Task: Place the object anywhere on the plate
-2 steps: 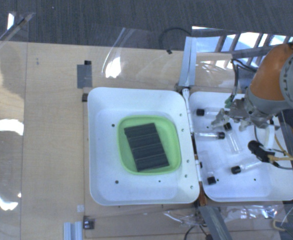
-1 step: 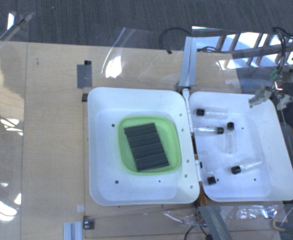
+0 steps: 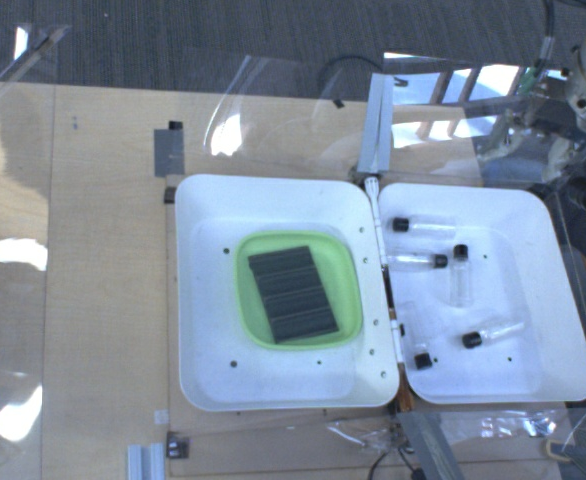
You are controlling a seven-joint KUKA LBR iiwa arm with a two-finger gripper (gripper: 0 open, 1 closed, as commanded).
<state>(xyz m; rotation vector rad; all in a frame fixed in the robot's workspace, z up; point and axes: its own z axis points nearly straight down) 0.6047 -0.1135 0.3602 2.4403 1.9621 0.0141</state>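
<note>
A square light-green plate [image 3: 348,293] lies in the left white bin [image 3: 203,368]. A dark grey ridged block [image 3: 292,294] rests flat on the plate's middle, slightly turned. Several clear vials with black caps lie in the right white bin [image 3: 543,368]: one near the back left [image 3: 423,226], one below it [image 3: 413,261], one at the centre [image 3: 460,278] and one toward the front [image 3: 493,333]. My gripper [image 3: 561,118] hangs beyond the right bin's back right corner, outside both bins and far from the plate.
A small black-capped vial [image 3: 422,360] sits at the right bin's front left. A grey metal post [image 3: 376,128] stands behind the seam between the bins. Glare from a clear sheet covers the bench to the left.
</note>
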